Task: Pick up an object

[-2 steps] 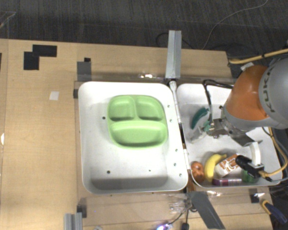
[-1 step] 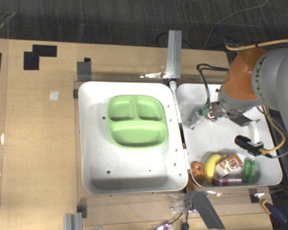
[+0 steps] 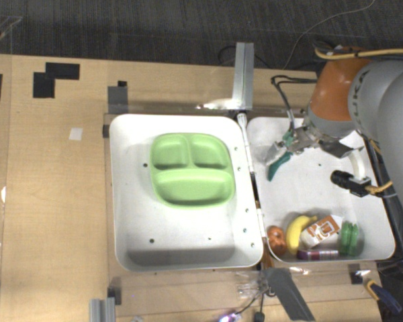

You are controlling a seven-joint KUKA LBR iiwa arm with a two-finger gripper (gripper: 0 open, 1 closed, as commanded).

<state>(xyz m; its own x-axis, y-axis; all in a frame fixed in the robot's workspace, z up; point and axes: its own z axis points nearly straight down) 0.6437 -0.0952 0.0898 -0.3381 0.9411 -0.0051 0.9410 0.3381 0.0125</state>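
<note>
Camera view: no readable text; small carton (image 3: 324, 230) has an orange-and-white print, too blurred to read. Gripper (image 3: 277, 165) sits over the right bin's (image 3: 369, 250) back-left area, teal jaws apart, nothing between them, pointing toward the bin's front-left. Objects are clustered along the right bin's front edge: apple (image 3: 276, 235), banana (image 3: 297, 231) lying diagonally, carton, green round thing (image 3: 350, 238). Left bin (image 3: 127, 247) holds a green divided plate (image 3: 191, 168). Light wood counter (image 3: 47, 200), dark carpet behind.
</note>
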